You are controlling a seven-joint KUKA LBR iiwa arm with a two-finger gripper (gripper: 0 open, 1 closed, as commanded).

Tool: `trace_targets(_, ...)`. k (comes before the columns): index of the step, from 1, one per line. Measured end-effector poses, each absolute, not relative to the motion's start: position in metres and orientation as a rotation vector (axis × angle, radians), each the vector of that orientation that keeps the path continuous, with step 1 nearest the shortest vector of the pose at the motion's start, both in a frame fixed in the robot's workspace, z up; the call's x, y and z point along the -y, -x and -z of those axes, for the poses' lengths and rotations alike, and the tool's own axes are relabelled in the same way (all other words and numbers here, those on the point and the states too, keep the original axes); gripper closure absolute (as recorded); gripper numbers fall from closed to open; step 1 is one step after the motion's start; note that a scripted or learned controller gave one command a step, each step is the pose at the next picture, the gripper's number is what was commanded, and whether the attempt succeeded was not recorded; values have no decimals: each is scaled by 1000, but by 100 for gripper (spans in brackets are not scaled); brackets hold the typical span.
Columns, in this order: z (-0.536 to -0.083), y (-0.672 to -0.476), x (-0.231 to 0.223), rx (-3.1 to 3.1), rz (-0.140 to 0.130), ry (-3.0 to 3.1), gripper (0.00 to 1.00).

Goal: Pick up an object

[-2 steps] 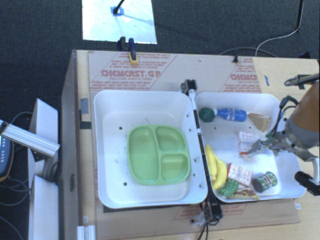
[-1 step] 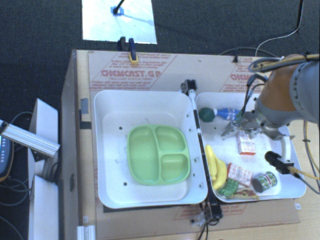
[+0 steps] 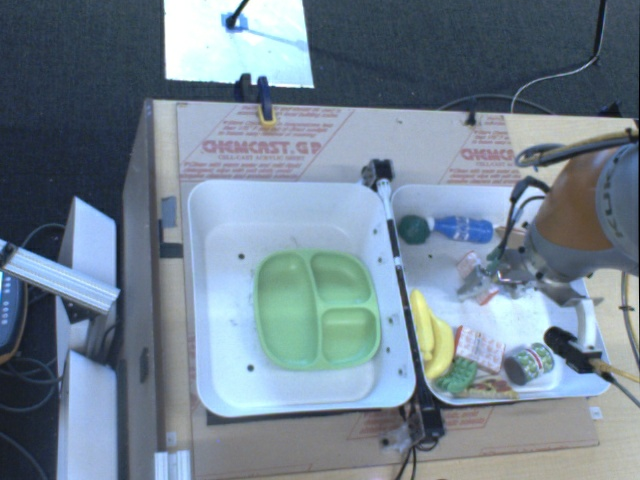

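My gripper is low inside the right bin, near its middle, with the grey arm and orange band coming in from the right. A small pale pinkish thing lies right at the gripper's tip; whether it is held cannot be told. A blue bottle and a dark green ball lie at the bin's back, apart from the gripper. A yellow banana, a red-and-white box, a green toy and a small can lie toward the front.
The left bin holds a light green divided plate. A dark divider rail runs between the two bins. A bare patch of the right bin's floor lies in front of the gripper.
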State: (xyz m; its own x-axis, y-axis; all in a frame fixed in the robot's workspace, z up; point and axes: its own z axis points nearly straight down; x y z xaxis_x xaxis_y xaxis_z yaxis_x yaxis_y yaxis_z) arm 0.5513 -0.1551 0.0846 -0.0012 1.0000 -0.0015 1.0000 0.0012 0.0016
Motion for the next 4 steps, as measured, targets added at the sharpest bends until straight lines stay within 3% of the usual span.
trace_targets(1, -85, -606, 134, -2225, -3, -2215, 0)
trace_targets(2, -84, -563, 136, -2223, 0, -2219, 0)
trace_targets(3, -95, -564, 136, -2224, -3, -2216, 100)
trace_targets(4, -185, -588, 53, -2225, -5, -2216, 100)
